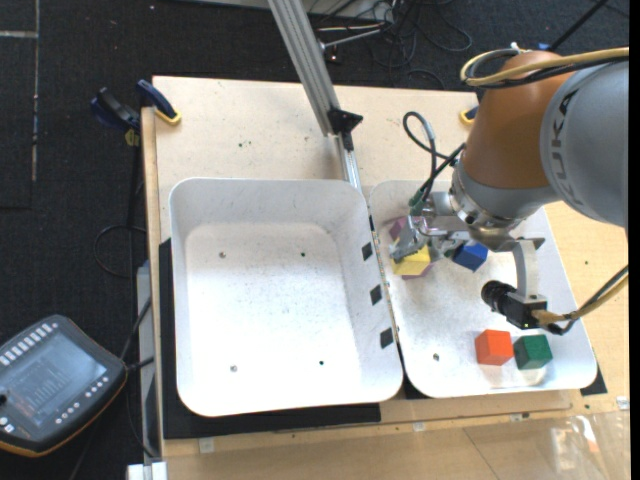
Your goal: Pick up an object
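Two white bins point(200, 208) are sitting on your bench; the gripper point(418, 236) is reaching at nine o'clock toward the yellow block point(412, 262), grip unclear.

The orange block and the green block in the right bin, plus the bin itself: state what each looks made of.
Orange block: probably painted wood or matte plastic; flat, even colour, crisp edges, no glare.
Green block: likely the same; solid matte colour.
Right white bin: looks like thin moulded plastic; smooth, rounded corners and rim, with dark speckles.
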You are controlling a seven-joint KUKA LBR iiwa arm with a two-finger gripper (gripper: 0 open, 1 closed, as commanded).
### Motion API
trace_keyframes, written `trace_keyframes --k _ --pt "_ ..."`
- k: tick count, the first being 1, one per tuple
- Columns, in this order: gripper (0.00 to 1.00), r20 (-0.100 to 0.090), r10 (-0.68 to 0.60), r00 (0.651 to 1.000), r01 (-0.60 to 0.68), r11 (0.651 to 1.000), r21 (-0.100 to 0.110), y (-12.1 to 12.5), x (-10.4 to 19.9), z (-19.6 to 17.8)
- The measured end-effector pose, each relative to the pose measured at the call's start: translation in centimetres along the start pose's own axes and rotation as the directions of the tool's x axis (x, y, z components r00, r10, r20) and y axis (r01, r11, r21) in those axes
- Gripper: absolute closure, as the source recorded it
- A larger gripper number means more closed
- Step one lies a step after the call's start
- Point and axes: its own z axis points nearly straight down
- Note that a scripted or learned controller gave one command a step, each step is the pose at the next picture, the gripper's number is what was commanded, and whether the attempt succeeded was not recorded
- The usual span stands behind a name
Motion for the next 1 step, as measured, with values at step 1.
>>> trace_keyframes --k 1 --pt "1.0 0.0 0.0 1.0 0.0 1.0 0.0 0.48 5.55 0.94"
